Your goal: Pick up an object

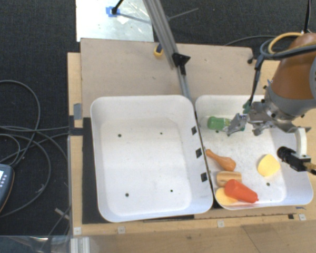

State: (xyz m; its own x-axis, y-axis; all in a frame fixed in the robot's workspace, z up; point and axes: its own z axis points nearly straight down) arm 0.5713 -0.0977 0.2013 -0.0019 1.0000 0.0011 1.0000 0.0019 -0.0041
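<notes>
dark carpet surrounds the wooden bench [126, 67] with two white plastic bins. over the right bin [300, 191], the gripper [246, 125] hangs with fingers spread, pinching nothing. just left of it lies a smooth green cylinder [217, 123], long axis pointing across toward the fingers.

Illumination is bright and even. The white bins [147, 157] appear slightly overexposed. Shadows are soft. Focus is mildly soft throughout.
</notes>
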